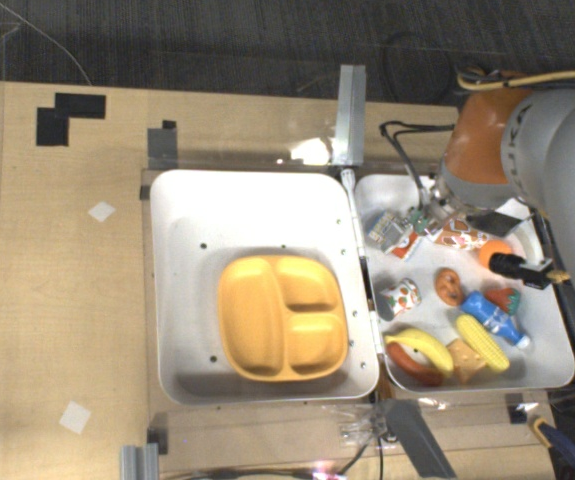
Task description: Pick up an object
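The right bin (557, 368) holds several small objects. A silvery crumpled packet (382, 230) and a red-and-white carton (457, 236) lie at its far end. My gripper (424, 215) hangs low over that end, between the packet and the carton, below the orange wrist band (477, 148). Further forward are a small patterned cup (402, 295), a brown ball (449, 286), an orange carrot (489, 255), a blue bottle (492, 316), a corn cob (482, 340) and a banana (419, 346). Nothing is seen lifted.
The left bin (182, 228) holds a yellow divided plate (282, 315). A metal post (350, 113) stands behind the wall between the two bins. A black cable (399, 143) loops near the wrist. The grey arm (567, 138) covers the right bin's far right corner.
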